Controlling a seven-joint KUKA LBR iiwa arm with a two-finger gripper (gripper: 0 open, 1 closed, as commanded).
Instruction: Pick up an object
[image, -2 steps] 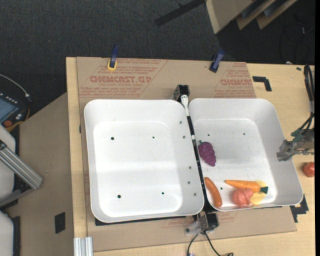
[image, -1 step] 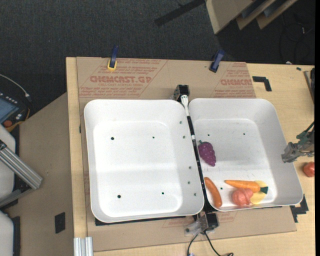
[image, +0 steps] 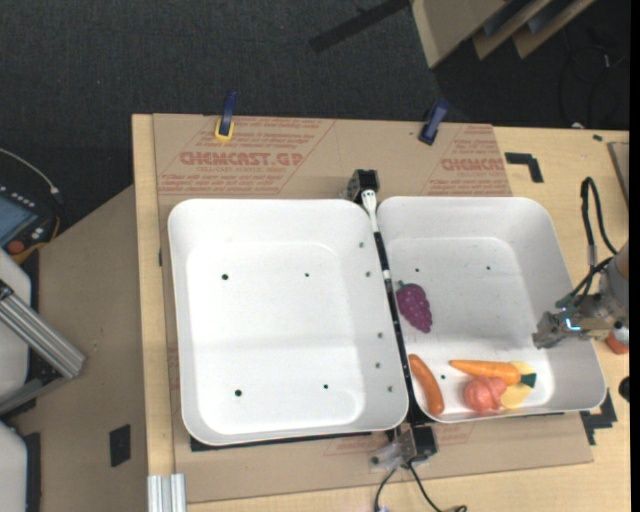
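The right bin (image: 520, 235) holds a purple bunch of grapes (image: 414, 306) near its left wall. Along its front wall lie a reddish-orange sausage-shaped piece (image: 427, 384), an orange carrot (image: 489, 369) with a green tip, a pink lumpy fruit (image: 482, 395) and a small yellow piece (image: 514, 397). My gripper (image: 562, 326) hangs at the right bin's right rim, well to the right of the grapes and up and right of the carrot. Nothing shows in it.
The left bin (image: 200, 300) sits beside the right one, a black divider strip (image: 385, 285) between them. Both rest on a cardboard sheet (image: 300, 150) held by two clamps at the back. A black cable (image: 592, 215) loops beside the right bin.
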